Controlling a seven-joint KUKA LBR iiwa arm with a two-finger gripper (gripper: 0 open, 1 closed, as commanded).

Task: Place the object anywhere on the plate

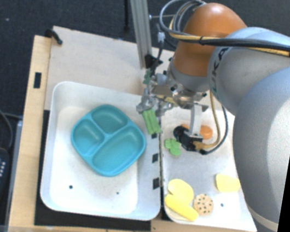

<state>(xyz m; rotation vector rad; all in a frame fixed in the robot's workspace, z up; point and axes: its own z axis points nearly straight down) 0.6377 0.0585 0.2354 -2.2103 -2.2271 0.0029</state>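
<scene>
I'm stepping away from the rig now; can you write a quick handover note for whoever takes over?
Gripper: shut on the green piece, over the divide between the bins.
Blue plate: in the left bin, nothing on it.
Right bin: yellow pieces, a cookie, a small green piece.
Done: pickup.
Left: carry the green piece left and release it on the plate.

A: Bench? 
B: Tan wooden bench (pixel 88 58), two shallow white bins directly on it, side by side and touching. 
A: Positions? 
B: Left bin (pixel 56 180) sits mid-bench; right bin (pixel 240 207) reaches the front right corner. 
A: Anything else on it? 
B: Small black bits near the left edge (pixel 37 80), maybe clips, too small to tell.
</scene>
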